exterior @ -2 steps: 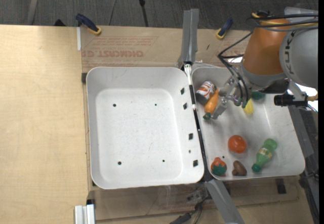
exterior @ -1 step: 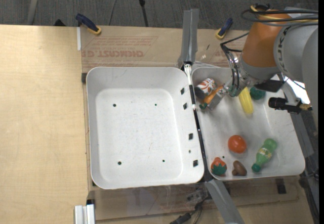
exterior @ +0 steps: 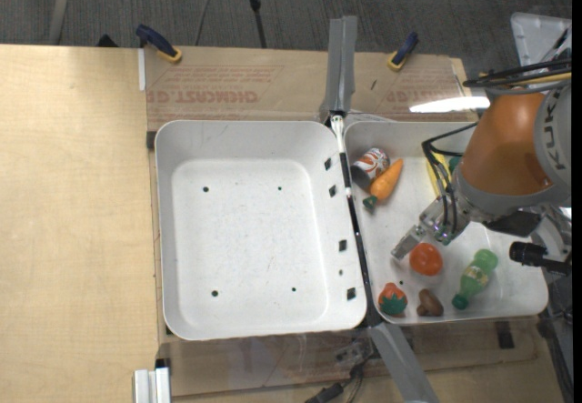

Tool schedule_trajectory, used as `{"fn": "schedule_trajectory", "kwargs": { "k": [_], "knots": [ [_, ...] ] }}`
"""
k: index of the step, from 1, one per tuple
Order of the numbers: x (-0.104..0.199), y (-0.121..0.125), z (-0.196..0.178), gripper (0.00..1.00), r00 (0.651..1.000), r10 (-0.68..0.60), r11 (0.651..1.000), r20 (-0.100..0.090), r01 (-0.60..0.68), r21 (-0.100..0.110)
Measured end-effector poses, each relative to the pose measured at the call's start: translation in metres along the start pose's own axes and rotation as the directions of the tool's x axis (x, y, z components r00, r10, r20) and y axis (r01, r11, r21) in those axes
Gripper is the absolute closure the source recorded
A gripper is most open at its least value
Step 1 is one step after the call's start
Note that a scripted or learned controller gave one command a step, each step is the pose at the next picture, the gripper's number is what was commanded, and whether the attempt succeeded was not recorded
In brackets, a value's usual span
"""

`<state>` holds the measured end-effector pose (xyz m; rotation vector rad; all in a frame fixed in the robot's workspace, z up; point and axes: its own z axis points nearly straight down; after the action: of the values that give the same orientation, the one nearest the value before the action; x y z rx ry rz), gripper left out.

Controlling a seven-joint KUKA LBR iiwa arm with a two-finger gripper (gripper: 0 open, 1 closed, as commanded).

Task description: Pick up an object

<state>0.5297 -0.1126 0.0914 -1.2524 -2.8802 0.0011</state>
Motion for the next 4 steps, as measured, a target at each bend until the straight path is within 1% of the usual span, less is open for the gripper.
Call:
{"fn": "schedule_trajectory", "kwargs": {
  "k": [1,2,3,4],
  "knots": [
    [-0.065,0.066,-0.001,0.0,1.0,-0.014,1.0,0.003,0.014,-0.002],
    [-0.089,0.077,0.004,0.0,0.694,0.72,0.694,0.002,-0.72,0.019],
    [-0.076,0.102,0.002,0.0,0.679,0.734,0.679,0.002,-0.734,0.009],
    [-0.016,0.037,0.001,0.0,0.674,0.738,0.674,0.0,-0.738,0.003]
  ]
}}
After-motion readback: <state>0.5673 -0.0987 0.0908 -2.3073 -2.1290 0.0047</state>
